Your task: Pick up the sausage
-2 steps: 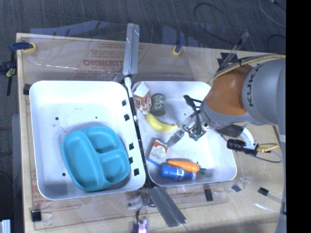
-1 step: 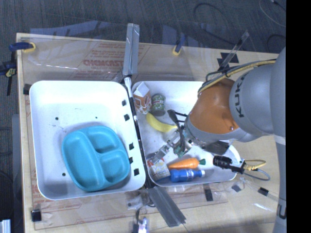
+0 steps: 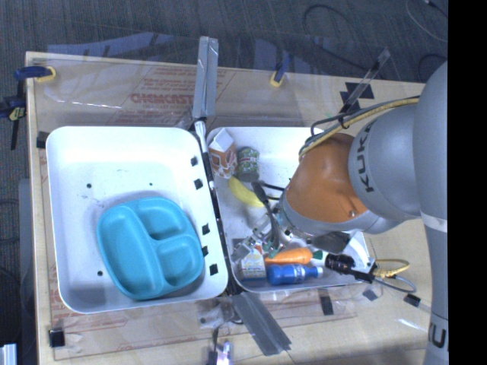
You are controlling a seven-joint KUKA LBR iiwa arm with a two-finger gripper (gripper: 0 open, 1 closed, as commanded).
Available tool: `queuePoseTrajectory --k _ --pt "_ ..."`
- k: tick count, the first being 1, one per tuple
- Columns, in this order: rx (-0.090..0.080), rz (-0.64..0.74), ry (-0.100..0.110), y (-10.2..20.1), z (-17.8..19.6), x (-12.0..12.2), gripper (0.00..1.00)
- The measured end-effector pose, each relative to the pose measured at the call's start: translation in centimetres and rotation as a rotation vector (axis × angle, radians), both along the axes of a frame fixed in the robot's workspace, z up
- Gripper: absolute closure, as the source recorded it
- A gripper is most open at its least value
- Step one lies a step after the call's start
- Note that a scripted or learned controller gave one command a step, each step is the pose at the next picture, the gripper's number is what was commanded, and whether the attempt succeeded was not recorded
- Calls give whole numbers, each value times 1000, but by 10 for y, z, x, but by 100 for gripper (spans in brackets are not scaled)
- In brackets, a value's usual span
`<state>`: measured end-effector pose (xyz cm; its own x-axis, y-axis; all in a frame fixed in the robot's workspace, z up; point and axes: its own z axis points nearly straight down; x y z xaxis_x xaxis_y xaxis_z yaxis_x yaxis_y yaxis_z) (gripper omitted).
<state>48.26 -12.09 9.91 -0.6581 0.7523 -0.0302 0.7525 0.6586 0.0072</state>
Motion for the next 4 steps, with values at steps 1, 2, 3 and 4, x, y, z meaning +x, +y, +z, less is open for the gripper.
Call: queuePoseTrajectory --k 1,2,3,4 --pt "8 8 9 4 7 -1 100" --pt "13 322 25 95 93 -5 100" --pt "13 275 24 91 93 -5 100" --pt "13 274 24 91 93 -5 0"
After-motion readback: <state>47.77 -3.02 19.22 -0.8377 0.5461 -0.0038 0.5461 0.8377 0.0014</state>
